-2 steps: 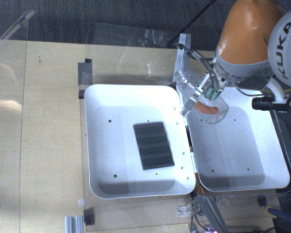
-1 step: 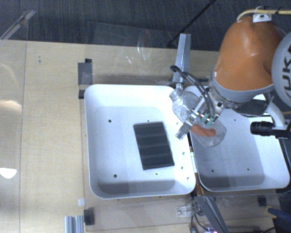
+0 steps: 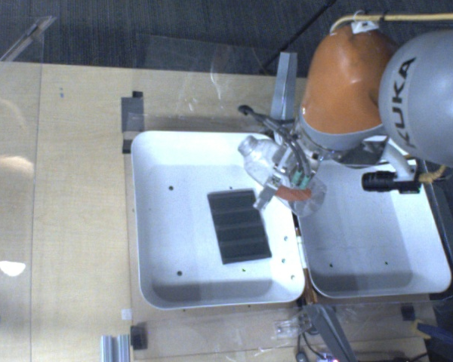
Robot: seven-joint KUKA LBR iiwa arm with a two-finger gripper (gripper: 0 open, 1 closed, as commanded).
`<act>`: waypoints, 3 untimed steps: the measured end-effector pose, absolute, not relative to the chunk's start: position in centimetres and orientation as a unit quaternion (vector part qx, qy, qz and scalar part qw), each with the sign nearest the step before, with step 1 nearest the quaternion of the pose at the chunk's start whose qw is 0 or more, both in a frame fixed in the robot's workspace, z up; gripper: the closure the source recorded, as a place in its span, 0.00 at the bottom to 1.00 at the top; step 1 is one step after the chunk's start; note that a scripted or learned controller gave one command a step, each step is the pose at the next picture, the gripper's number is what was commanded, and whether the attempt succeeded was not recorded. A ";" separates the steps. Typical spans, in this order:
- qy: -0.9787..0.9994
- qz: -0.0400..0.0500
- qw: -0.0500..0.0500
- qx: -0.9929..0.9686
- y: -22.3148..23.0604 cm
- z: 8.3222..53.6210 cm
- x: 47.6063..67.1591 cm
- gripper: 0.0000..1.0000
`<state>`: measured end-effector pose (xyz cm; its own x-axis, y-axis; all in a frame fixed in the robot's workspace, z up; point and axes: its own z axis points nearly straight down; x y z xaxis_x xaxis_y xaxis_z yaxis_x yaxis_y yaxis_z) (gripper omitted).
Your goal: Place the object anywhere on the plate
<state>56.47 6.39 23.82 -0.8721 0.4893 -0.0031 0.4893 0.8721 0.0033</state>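
A dark ridged rectangular plate [image 3: 239,226] lies flat in the middle of the left white bin [image 3: 162,202]. My gripper [image 3: 287,191] hangs over the divide between the two bins, just above and right of the plate's upper right corner. A small orange-red object [image 3: 293,194] sits between its translucent fingers [image 3: 266,196], held off the bin floor. The arm's orange band [image 3: 343,74] and grey wrist hide the back part of the right bin.
The right white bin [image 3: 377,255] lies beside the left one, their rims meeting at a narrow ridge [image 3: 300,255]. Black brackets [image 3: 133,115] sit at the left bin's corners. A clear panel stands over the wooden bench at left.
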 end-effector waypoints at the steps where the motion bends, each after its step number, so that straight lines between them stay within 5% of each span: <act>1: 0.988 0.001 0.005 0.152 2.5 26.1 61.3 1.00; 2: 0.997 0.001 0.003 0.076 6.5 22.9 61.0 1.00; 3: 0.999 0.001 0.005 -0.042 8.0 27.8 56.9 1.00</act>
<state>56.92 8.03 27.82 -0.9964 -0.0840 -0.0107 -0.0840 0.9965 0.0023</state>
